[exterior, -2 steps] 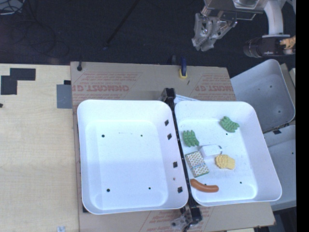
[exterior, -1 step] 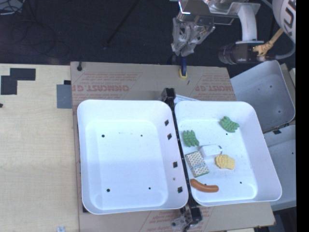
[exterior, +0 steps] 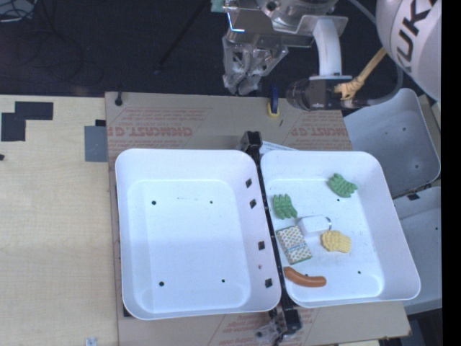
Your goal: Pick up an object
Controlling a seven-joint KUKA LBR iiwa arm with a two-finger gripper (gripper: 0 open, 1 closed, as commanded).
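Observation:
My gripper (exterior: 242,83) hangs high above the back edge of the bench, over the cardboard behind the two bins, far from every object. The right bin (exterior: 382,193) holds a green leafy piece (exterior: 284,206) by its left wall and a second green piece (exterior: 343,186) at the back right. Also in it are a clear white cup (exterior: 312,225), a yellow ridged piece (exterior: 336,241), a small patterned box (exterior: 294,244) and an orange-red sausage (exterior: 305,278) near the front. Nothing shows between the fingers.
The left bin (exterior: 130,229) stands beside the right one, with a black clip strip (exterior: 261,222) along the shared wall. Both rest on brown cardboard (exterior: 180,125). A light wooden table surface (exterior: 50,229) lies to the left. A grey panel (exterior: 396,135) sits at the right.

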